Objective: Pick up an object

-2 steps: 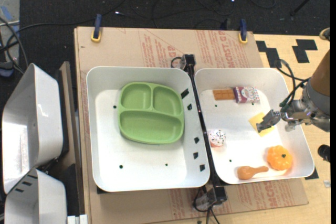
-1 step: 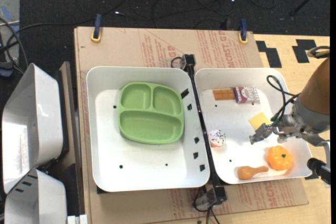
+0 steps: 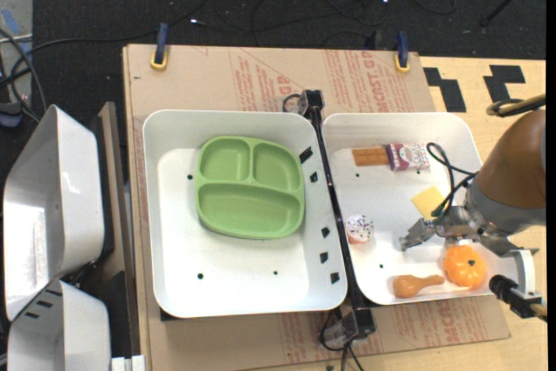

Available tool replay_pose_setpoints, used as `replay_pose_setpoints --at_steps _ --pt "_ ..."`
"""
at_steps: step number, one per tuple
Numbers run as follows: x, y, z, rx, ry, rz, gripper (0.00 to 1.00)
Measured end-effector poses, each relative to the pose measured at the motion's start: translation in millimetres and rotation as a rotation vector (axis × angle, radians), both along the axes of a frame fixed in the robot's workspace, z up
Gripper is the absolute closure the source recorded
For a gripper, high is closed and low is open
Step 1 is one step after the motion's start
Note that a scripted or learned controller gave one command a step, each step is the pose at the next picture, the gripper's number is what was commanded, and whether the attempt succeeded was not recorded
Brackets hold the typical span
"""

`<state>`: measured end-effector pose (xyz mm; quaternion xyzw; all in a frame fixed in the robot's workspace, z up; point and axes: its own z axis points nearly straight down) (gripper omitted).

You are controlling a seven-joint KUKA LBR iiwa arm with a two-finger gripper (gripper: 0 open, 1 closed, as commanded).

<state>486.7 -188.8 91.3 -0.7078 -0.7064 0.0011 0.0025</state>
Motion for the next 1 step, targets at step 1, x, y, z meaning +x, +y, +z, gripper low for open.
replay_pose_setpoints --at_steps 1 --pt "1.4 -0.4 13.1 -0.002 -0.005 -0.001 1.0"
